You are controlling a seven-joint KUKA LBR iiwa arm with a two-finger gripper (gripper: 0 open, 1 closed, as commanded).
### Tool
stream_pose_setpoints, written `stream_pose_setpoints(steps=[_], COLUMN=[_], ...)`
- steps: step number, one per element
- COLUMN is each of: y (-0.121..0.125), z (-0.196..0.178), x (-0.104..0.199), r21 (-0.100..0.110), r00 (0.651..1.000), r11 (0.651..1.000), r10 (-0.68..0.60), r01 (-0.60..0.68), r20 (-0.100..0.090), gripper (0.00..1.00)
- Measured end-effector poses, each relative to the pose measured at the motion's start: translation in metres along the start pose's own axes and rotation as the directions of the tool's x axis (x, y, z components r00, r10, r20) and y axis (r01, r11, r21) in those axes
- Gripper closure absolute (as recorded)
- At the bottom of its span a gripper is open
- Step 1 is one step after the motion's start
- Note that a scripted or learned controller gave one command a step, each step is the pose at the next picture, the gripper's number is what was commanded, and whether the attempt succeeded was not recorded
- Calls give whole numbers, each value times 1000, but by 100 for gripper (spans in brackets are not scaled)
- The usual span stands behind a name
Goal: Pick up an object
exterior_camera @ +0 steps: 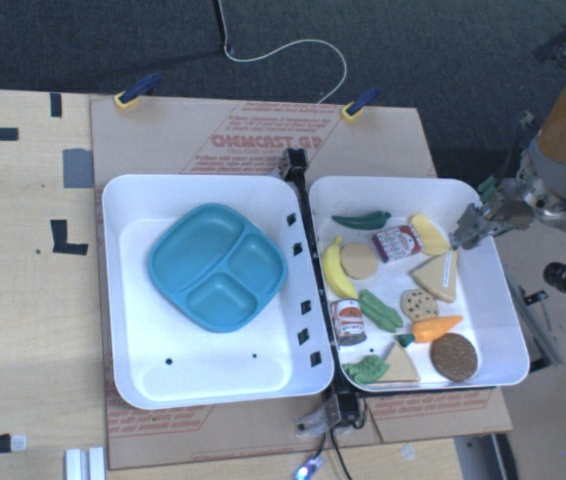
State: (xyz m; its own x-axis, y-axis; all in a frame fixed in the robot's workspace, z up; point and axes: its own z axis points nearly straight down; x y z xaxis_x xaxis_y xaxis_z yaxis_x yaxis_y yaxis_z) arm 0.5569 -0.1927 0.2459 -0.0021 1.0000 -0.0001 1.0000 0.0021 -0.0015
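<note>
I see the gripper [466, 230] just right of the yellow lemon [429, 234], whose long axis runs upper-left to lower-right; finger spread I cannot tell.

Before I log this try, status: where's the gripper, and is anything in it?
Gripper over right bin's far right rim, nothing seen held. Toy food untouched; yellow piece nearest. Blue plate in left bin.

Right bin [483, 298] is packed with toy food: banana [337, 268], green pepper [361, 219], cheese wedge [437, 278], carrot [431, 329], cookie [418, 303], small can [349, 321].
</note>
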Motion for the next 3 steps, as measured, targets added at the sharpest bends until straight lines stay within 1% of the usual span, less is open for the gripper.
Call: stream_pose_setpoints(steps=[1, 2, 3], y=[77, 13, 19], z=[77, -138, -34], x=[54, 109, 173], r21=[2, -19, 10], r00=[1000, 1000, 1000], r11=[1000, 1000, 1000], r10=[-6, -3, -4], r01=[6, 3, 4], r20=[-2, 1, -3], gripper=[100, 100, 100])
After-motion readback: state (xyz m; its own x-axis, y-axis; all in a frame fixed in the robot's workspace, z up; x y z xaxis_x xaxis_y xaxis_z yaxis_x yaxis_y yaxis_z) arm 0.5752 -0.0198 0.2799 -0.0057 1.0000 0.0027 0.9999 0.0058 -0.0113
